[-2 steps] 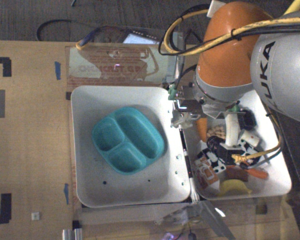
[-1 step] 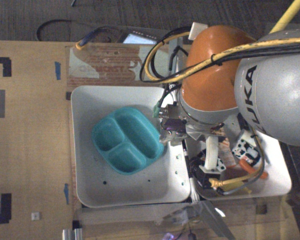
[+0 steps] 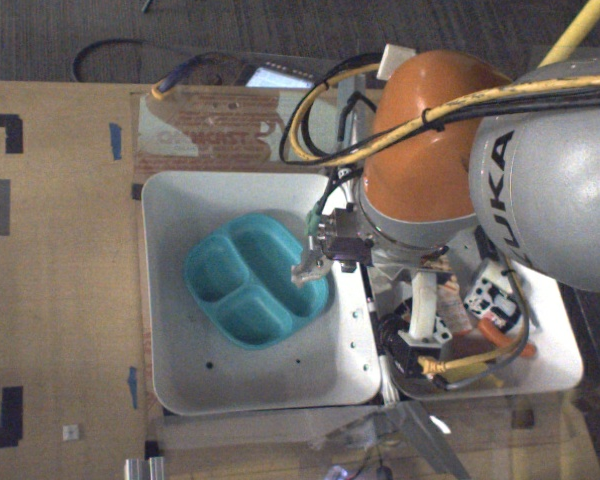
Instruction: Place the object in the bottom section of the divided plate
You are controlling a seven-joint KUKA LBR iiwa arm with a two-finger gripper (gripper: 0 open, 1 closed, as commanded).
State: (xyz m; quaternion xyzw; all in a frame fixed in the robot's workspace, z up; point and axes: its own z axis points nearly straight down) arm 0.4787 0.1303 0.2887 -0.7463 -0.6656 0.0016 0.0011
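Left bin (image 3: 170, 368) holds the teal plate (image 3: 250, 283), sections bare and waiting, and at its right rim hangs the end effector (image 3: 310, 268), grip unreadable from here, while the likely objects sit cluttered in the right bin (image 3: 555, 353).

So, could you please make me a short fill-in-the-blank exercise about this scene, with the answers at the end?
1. The divided plate has the colour ____.
2. The plate lies in the ____ bin of the two in the camera view.
3. The plate is divided into ____ sections.
4. The gripper is at the plate's ____ edge in the camera view.

Missing words: teal; left; three; right
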